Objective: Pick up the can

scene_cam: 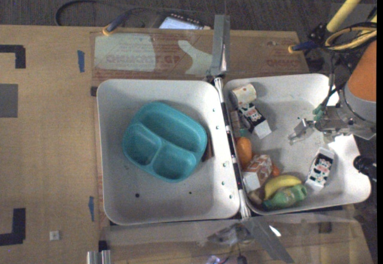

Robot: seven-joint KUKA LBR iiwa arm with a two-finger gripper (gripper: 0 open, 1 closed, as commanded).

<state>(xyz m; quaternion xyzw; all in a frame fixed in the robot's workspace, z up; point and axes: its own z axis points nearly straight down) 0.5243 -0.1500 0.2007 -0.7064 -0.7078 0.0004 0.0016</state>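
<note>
A pale cylindrical can [244, 95] with a dark rim lies tilted at the far left corner of the right bin [287, 86], against the wall between the two bins. My gripper [304, 126] hovers over the middle of the right bin, about a hand's width to the right of the can and a little nearer. It is open with nothing between its fingers. The grey arm with its orange band [366, 80] reaches in from the right edge.
The right bin also holds a cow-patterned carton [254, 119] just below the can, an orange [243, 150], a snack packet [258, 166], a banana [282, 185] on a green item [288, 197] and a second small carton [321, 169]. A teal divided plate [164, 140] lies in the left bin [119, 197].
</note>
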